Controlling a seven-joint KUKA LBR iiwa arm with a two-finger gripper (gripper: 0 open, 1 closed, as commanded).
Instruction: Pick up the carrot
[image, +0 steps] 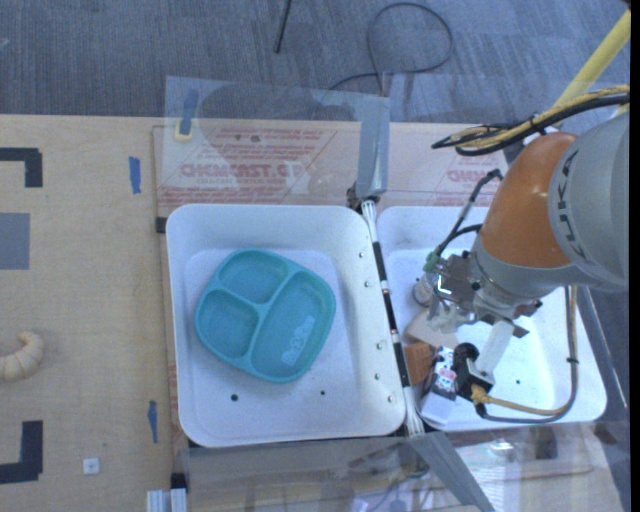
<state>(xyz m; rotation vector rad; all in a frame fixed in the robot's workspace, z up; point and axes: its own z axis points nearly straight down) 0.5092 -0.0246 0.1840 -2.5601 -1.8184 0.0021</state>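
Note:
The carrot (417, 358) shows as a small orange-brown piece in the right bin (560, 395), tight against that bin's left wall near the front corner. My gripper (433, 333) hangs low over it, just above and slightly right, under the grey wrist and the orange band. The wrist and its fittings cover most of the carrot. I cannot make out whether the carrot is between the gripper's tips or only beside them.
A teal divided plate (265, 315) lies in the left bin (200, 235). The wall between the two bins runs right beside the gripper. A pale croissant-shaped toy (20, 356) rests on the bench at far left.

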